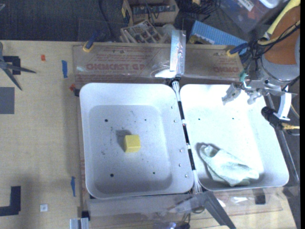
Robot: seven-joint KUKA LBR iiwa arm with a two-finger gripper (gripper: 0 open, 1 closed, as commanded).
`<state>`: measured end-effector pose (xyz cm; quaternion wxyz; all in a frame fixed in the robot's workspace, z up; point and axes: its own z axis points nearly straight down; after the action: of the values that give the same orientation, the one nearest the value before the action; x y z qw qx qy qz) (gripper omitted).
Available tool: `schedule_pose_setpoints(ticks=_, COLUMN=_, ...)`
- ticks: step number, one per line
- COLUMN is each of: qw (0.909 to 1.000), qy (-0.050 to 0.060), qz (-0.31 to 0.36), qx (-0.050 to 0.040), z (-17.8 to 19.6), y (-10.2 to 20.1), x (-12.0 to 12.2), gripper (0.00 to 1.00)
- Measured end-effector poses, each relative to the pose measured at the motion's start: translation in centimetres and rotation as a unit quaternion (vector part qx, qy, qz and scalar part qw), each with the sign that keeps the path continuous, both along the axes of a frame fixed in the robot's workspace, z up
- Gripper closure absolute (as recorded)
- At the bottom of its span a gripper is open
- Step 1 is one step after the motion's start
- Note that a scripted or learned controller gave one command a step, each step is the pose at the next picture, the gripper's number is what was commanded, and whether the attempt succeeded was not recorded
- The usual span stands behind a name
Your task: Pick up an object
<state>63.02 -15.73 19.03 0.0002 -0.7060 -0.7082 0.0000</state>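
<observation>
A small yellow block (132,143) lies near the middle of the left bin (95,99). A crumpled white cloth with a greenish tint (228,166) lies in the front part of the right bin (271,175). My gripper (242,94) hangs over the far right part of the right bin, well behind the cloth and far right of the block. Its two fingers are spread apart with nothing between them.
A clear plastic wall (143,63) runs along the back of both bins, with a metal post (177,51) at the divider. Cables and boxes sit behind the bench. Black cable (276,118) hangs at the right bin's right edge.
</observation>
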Motion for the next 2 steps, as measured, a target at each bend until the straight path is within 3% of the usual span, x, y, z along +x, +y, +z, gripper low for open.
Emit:
schedule_pose_setpoints(ticks=1, qw=0.9686, qy=0.002, qz=-0.249, qx=-0.0001, z=-8.6, y=2.4, x=1.9, gripper=0.0)
schedule_pose_setpoints(ticks=2, qw=0.9691, qy=0.001, qz=-0.247, qx=-0.0009, z=-7.5, y=2.6, x=2.1, gripper=1.0)
